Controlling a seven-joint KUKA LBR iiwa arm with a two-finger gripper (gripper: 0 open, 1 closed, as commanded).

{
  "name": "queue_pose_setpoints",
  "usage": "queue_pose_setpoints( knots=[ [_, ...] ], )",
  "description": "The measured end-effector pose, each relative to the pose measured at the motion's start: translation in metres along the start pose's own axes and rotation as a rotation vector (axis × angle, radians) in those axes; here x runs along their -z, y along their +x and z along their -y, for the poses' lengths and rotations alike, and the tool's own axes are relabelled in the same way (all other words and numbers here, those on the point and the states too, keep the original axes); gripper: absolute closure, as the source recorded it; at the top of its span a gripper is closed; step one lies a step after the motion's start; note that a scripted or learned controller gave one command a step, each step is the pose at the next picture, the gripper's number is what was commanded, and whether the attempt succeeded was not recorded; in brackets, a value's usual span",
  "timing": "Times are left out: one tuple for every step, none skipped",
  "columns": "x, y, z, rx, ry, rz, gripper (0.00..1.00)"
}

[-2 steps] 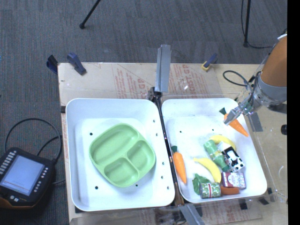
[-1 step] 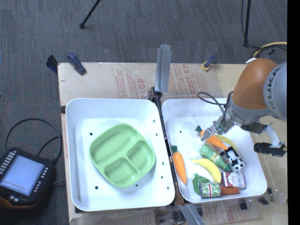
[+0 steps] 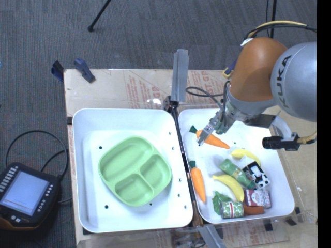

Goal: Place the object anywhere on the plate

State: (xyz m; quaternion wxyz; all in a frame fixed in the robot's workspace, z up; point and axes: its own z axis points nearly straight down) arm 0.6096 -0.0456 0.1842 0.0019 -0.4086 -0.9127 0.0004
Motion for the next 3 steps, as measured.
queue_pose_setpoints(
  knots=[
    [-0.001, 0.077, -0.047, 0.036, 0.003, -0.001, 1.00],
    [0.007, 0.164, -0.081, 0.088, 0.005, -0.001, 1.00],
    [0.007, 0.164, -0.080, 0.087, 0.004, -0.001, 0.00]
  ],
)
